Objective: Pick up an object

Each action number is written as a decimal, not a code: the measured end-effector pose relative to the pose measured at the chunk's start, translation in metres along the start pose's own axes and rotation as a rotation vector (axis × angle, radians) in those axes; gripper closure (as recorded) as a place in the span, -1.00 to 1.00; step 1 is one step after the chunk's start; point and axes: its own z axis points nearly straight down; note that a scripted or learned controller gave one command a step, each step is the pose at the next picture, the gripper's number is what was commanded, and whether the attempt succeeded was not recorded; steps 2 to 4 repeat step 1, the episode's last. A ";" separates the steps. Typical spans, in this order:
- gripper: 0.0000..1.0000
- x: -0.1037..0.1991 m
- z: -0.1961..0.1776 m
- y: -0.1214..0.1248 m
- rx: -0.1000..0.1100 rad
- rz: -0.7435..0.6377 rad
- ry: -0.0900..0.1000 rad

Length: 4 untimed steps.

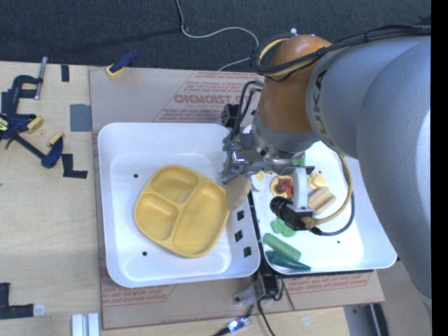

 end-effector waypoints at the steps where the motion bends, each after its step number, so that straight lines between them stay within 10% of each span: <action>1: 1.00 0.036 0.010 0.007 0.002 0.003 -0.002; 4: 1.00 0.036 0.010 0.007 0.002 0.003 -0.002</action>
